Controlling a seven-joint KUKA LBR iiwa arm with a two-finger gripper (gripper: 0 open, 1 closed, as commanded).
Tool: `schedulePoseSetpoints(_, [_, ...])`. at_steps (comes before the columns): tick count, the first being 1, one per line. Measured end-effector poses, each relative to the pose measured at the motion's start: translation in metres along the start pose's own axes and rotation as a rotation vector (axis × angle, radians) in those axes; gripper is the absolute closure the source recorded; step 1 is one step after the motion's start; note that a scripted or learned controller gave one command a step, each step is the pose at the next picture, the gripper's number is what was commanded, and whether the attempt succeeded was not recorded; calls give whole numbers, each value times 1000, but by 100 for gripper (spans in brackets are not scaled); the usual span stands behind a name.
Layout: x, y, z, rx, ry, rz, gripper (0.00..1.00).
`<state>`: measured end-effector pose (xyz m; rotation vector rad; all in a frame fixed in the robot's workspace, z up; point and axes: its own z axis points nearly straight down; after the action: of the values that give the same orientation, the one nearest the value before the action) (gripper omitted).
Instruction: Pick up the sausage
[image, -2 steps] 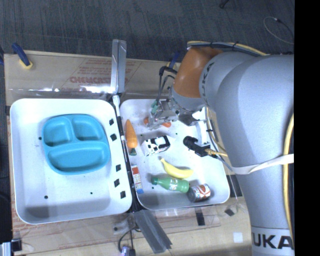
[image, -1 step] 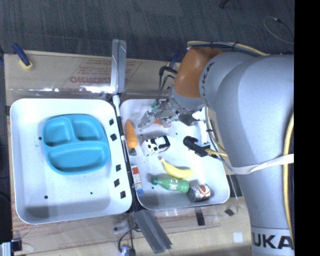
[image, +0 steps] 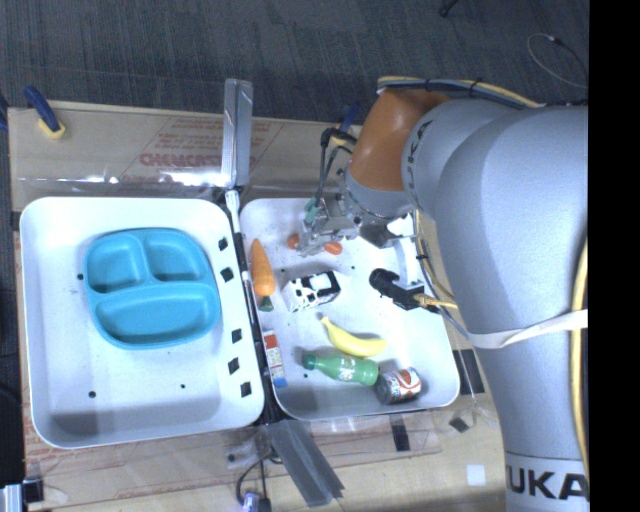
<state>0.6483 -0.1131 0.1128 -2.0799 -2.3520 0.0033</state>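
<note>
The sausage (image: 297, 240) is a short orange-red piece lying near the back of the right bin (image: 440, 360). Only its two ends show, one at the left and one at the lower right of the gripper. My gripper (image: 323, 236) is lowered right over its middle and hides that part. The grey arm with its orange band reaches in from the right and covers the bin's back right corner. Whether the sausage is held I cannot make out.
An orange carrot (image: 261, 270) lies by the right bin's left wall. In front of the gripper are a black-and-white item (image: 315, 288), a banana (image: 352, 340), a green bottle (image: 342, 368) and a can (image: 400, 384). The left bin (image: 50, 380) holds a blue divided plate (image: 150, 322).
</note>
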Motion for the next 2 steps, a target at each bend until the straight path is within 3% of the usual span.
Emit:
schedulePoseSetpoints(1, [0,0,0,0,0,0,0])
schedulePoseSetpoints(2, [-25,10,13,-14,-3,-21,0])
